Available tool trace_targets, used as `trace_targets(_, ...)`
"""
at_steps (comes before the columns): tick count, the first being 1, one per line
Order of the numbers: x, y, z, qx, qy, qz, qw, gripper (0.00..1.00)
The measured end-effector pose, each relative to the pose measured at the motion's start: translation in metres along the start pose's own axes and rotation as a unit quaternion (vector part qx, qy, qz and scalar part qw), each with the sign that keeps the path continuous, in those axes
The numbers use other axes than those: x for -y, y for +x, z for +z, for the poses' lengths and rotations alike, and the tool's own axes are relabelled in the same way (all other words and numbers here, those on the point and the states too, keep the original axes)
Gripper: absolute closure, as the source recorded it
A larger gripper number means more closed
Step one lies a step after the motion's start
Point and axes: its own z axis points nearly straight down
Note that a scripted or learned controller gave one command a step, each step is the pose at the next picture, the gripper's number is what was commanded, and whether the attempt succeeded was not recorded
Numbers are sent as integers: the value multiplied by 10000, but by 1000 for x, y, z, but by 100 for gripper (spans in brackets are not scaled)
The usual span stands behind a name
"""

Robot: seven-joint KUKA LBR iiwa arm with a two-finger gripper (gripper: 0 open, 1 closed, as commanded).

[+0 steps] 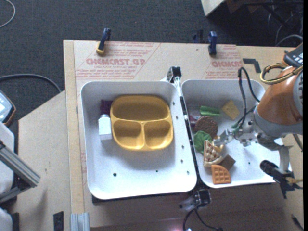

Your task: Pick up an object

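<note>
Judged as a pick not yet made: nothing seen raised clear of either bin. Reaching in from the right with the grey and orange arm [279,105], low over the right bin [250,170], with the gripper [223,139] down among the toy food near that bin's left side. Cannot tell how far open the gripper is, nor whether anything is caught in it; too small and too cluttered there to say. Lying closest to it, and so likeliest as the target: a tan waffle-patterned wedge [211,152] with a gridded face, just beside and partly under the tip, and a soft-looking green leaf [201,139] with a crinkled edge. Left to do, on this reading: close on one piece, then lift it free. Close around, a flat orange waffle square [221,174] with raised ribs, a small dark brown block [226,162], a round brown biscuit [207,125] with a matt face, a long green pod [210,111] and a pale yellow wedge [230,109]. Over in the left bin [139,182], a glossy yellow divided tray [141,121] of moulded plastic with three compartments, and a small white bottle [105,127] touching its left rim. Both bins smooth, white, shallow, round-cornered, set side by side on a printed board serving as the counter [144,57].
</note>
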Motion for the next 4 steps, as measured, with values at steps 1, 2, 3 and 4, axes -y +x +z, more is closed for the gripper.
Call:
trace_targets(1,-2,-2,-15,25,-50,5,10000,100)
trace_targets(2,-1,-10,-62,49,-5,6,10000,100)
trace_targets(3,-3,-10,-105,45,-2,1,10000,100)
trace_targets(4,-5,-10,-139,45,-6,-1,10000,100)
